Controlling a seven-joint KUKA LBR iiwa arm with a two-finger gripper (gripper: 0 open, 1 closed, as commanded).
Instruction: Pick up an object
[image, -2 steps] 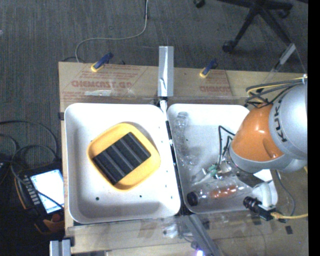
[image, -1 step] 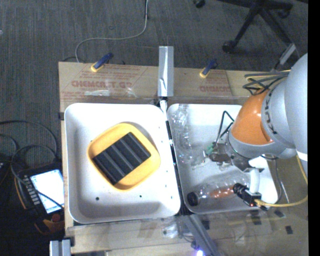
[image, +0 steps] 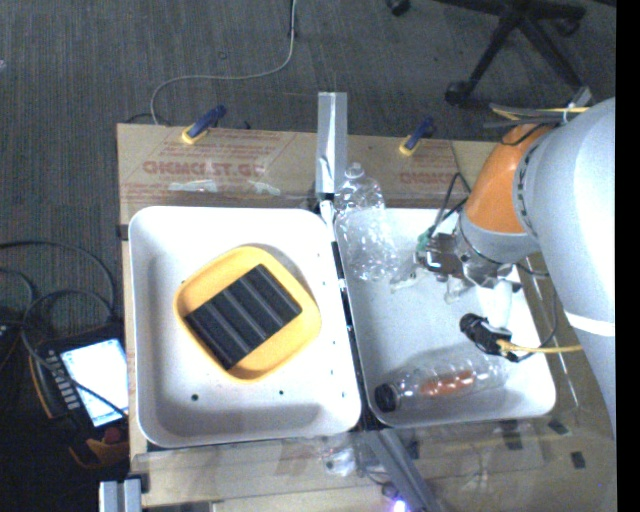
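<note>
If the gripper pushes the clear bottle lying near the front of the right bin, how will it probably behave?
The clear bottle lies on its side, so it would probably roll rather than slide. It looks like thin plastic, likely light and easily dented. Its smooth, shiny wall may slip in the gripper.

Gripper (image: 462, 275) above bottle (image: 440, 383)

the only lettering stood on the brown cardboard sheet (image: 230, 165) behind the two bins: faded red print, upside down and too blurred to read with any certainty. a second patch of the same red print lay on the cardboard's right part, near the blue clamp (image: 417, 135), and was equally unreadable. no other text could be made out.
</note>
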